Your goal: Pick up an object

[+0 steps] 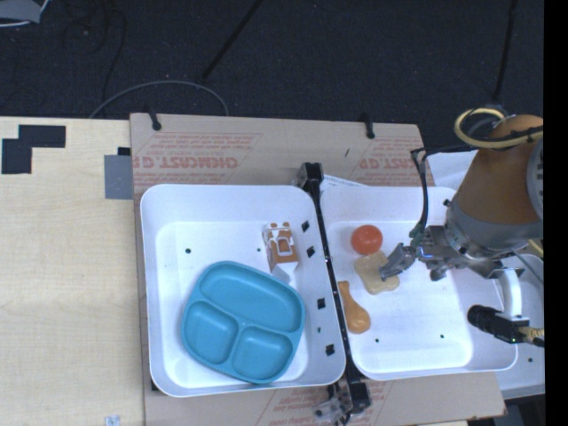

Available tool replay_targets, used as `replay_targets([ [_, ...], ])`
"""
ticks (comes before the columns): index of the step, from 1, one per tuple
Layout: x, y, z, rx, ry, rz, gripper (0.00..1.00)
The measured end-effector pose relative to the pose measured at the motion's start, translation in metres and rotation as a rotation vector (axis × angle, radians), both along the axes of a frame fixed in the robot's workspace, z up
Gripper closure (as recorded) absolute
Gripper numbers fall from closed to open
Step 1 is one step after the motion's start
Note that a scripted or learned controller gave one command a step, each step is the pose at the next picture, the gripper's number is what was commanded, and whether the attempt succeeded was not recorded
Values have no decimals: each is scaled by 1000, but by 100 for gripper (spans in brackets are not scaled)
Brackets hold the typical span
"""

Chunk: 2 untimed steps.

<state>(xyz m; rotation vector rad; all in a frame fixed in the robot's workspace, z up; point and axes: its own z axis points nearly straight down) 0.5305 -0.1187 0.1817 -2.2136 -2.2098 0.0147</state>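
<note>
Nearest the lens: arm [497,189], grey with orange band, reaching in from the right over the right bin [444,362].

Gripper [397,264]: fingers spread, nothing between them. Tips sit low over the pale piece [376,273], a flat yellowish item on the bin floor. Whether the tips touch it or hang just above: cannot tell at this slant.

Outward from the gripper:
- Red ball [366,239] just beside the pale piece, on its far side, close to the left fingertip.
- Orange piece [352,308], elongated, near the divider, a little apart from the pale piece.
- Left bin [164,238]: blue plate [243,321] with three compartments; small orange-and-white toy [281,243] by the divider, just beyond the plate's rim.

Step in hand (judgement): approach and descent onto a target, grasp not yet made. Likely target is the pale piece, with the ball as the alternative.

Next move calls for: settle the tips on either side of the piece, down to the floor, then close and lift. The piece looks thin and flat, so the fingers may slide over it; the ball nearby could be nudged and roll.
</note>
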Motion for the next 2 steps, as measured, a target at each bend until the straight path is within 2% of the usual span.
replay_targets([
  [1,3,0,6,-2,-12,2,0],
  [2,-1,0,-37,-1,-9,2,0],
])
